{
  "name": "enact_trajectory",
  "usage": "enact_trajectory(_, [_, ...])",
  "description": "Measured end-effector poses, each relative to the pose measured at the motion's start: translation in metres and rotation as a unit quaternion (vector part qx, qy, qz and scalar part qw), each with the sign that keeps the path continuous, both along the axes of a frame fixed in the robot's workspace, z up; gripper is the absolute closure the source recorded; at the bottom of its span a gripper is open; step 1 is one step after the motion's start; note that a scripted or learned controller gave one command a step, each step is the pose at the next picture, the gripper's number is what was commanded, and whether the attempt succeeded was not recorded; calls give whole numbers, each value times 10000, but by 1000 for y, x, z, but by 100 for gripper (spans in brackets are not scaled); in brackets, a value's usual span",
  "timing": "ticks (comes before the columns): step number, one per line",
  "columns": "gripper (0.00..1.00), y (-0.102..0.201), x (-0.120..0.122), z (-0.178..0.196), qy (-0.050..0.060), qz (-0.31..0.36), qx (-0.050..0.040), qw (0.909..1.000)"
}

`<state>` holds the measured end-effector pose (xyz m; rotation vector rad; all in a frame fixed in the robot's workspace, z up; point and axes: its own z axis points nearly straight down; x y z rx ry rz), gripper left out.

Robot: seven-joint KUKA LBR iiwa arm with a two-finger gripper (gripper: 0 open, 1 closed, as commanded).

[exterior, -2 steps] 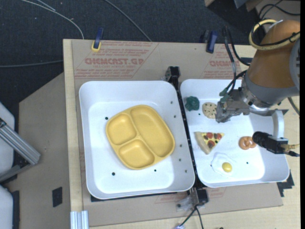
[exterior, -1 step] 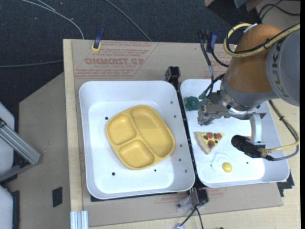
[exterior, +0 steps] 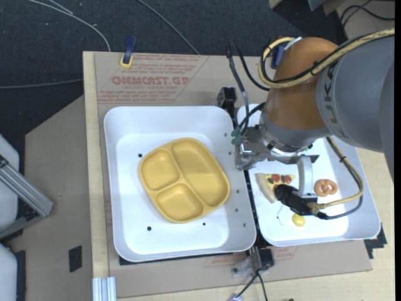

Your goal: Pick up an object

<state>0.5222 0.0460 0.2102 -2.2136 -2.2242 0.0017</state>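
While arm [exterior: 301,86] hovers, pizza slice [exterior: 268,187] (pale, red-dotted)

A dark blue-grey carpeted floor [exterior: 50,42] surrounds the pale brown counter [exterior: 94,168], which bears red printing and a blue-and-yellow clamp [exterior: 128,51] at its far edge, with an aluminium rail [exterior: 25,187] at left.

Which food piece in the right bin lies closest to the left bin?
The pizza slice, a pale wedge with red toppings; the brown pretzel and the small yellow piece lie farther right.
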Motion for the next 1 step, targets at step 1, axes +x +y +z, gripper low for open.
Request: enact_trajectory(1, [100, 42, -16, 10, -3, 0, 2, 10000])
